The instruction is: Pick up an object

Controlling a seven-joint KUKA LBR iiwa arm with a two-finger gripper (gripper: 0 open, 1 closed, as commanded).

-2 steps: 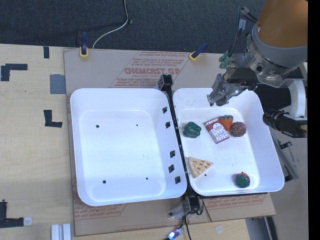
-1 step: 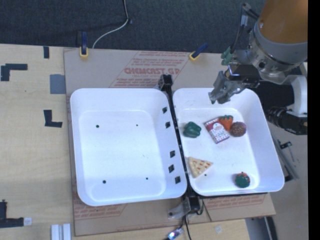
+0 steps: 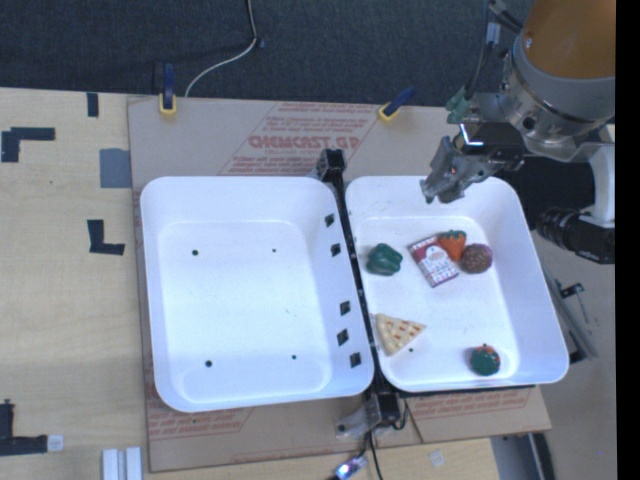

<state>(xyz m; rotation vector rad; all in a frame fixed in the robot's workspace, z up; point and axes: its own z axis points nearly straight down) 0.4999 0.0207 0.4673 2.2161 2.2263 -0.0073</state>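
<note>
My gripper hangs over the far edge of the right bin, above and apart from the objects. Nothing is seen between its fingers. In the right bin lie a green pepper, a red and white card box, an orange carrot piece, a dark red round fruit, a pizza slice and a green and red piece. The nearest objects, the box and carrot, sit below the gripper in the view.
The left bin lies beside the right one, with a black divider strip between them. Both rest on a cardboard sheet held by yellow and blue clamps. A white cable runs at the back.
</note>
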